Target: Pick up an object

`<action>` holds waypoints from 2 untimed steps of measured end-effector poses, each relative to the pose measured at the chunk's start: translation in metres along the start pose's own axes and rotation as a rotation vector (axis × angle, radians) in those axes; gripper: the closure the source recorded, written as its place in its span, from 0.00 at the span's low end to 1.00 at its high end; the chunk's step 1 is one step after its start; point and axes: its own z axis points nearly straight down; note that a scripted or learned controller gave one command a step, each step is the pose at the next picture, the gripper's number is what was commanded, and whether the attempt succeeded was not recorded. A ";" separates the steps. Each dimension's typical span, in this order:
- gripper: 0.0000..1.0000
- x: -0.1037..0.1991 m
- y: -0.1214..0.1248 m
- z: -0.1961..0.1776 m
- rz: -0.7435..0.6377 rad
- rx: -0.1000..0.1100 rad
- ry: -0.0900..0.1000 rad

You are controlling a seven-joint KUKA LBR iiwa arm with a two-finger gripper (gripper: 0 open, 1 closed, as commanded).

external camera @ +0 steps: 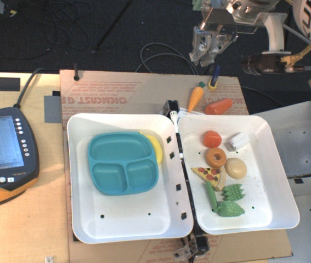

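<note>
My fingers (205, 56) hang high at 12 o'clock, past the far edge of the 2 bins. I cannot tell if they are wide or narrow. Nothing shows between them, so I judge the pick is not done yet.

The toys sit in the right bin (276, 147): a red tomato (212, 138), a donut (216, 158), a pizza slice (209, 174), a tan ball (236, 168), a white block (238, 141) and green leaves (231, 200). A carrot (196, 98) and a red pepper (219, 106) lie outside, at 12 o'clock from that bin.

The toys crowd close together, donut touching pizza. The tomato stands a bit apart. The bin rims are low, with open room above.
</note>
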 end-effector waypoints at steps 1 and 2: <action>1.00 -0.008 -0.142 0.034 0.005 0.005 0.002; 1.00 -0.063 -0.171 0.222 0.012 0.015 -0.001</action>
